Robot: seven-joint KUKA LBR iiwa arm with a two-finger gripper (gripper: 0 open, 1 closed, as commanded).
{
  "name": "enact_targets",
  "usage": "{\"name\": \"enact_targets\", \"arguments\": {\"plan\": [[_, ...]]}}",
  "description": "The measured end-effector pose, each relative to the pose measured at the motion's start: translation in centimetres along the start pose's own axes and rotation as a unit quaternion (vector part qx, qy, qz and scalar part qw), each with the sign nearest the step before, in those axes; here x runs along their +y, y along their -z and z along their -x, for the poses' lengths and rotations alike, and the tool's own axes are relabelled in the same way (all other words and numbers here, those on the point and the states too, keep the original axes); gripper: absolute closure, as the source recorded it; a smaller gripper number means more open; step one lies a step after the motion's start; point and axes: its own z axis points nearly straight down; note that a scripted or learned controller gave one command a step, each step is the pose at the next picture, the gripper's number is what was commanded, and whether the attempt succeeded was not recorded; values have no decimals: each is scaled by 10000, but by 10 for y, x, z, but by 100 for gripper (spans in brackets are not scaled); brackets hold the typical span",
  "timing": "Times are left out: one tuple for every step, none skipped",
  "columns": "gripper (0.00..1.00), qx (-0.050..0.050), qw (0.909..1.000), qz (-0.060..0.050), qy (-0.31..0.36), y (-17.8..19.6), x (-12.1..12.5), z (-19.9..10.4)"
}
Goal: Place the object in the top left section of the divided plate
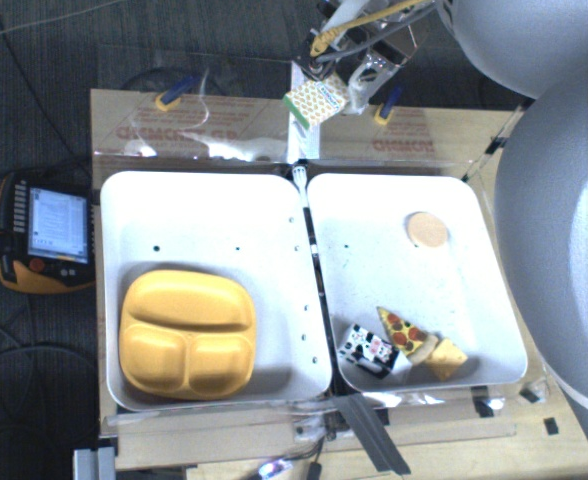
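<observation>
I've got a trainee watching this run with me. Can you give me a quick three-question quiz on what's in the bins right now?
1. True or false: the yellow divided plate sits in the left bin.
2. Which item lies apart from the others in the right bin? A) pizza slice toy B) round tan disc C) black-and-white patterned block
3. Fill in: the gripper, above the bins' far edge, holds a green-and-white patterned ____.

Key: 1 true. 2 B; the pizza slice toy and block cluster at the near edge with a tan wedge. 3 packet, seen between its fingers.
</observation>
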Motion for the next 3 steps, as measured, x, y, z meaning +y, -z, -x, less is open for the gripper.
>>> {"name": "enact_targets", "arguments": {"plan": [[0, 0, 10000, 3, -11, 0, 0, 0], [100, -40, 10000, 6, 36, 5, 1, -2], [0, -40, 10000, 5, 35, 5, 1, -2]]}}
